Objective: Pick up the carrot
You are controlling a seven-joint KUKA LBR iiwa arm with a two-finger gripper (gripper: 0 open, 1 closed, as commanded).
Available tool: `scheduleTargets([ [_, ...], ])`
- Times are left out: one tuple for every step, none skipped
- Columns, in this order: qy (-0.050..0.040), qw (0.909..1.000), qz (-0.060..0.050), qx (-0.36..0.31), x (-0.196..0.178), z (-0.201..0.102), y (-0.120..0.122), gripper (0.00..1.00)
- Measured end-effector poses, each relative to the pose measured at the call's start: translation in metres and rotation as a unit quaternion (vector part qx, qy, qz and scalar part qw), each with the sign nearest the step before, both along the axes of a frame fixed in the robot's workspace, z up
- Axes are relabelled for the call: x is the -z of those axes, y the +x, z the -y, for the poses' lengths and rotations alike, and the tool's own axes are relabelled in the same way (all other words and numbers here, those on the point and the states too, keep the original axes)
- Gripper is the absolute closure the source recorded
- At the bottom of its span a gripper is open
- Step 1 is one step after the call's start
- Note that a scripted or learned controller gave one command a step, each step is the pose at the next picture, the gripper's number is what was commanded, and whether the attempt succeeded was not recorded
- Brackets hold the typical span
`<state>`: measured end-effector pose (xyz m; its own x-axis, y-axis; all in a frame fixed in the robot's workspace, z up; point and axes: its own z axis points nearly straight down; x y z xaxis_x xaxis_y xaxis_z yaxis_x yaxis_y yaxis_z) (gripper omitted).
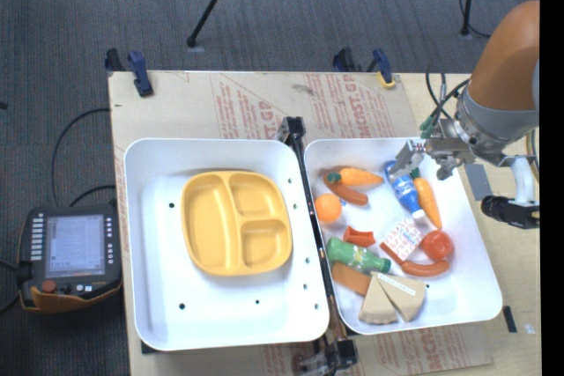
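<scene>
Carrot (428, 202) is seen beside a bottle (404, 188) — gripper (426, 156) above; finger state cannot be told.

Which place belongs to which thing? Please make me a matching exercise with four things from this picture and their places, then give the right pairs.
Things:
1. yellow divided plate
2. green bottle
3. orange ball
4. gripper

Places:
a. right bin, against its left wall
b. above the right bin's far right corner
c. left bin
d. middle of the right bin, lying on its side

Pairs: 1-c, 2-d, 3-a, 4-b
</scene>
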<state>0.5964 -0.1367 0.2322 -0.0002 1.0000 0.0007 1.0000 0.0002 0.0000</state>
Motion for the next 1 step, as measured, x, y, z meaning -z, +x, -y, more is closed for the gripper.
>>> scheduleTargets([
  [0.002, 0.9993, -0.003, 0.037, 0.1274, 0.0731, 0.0241, 0.0],
])
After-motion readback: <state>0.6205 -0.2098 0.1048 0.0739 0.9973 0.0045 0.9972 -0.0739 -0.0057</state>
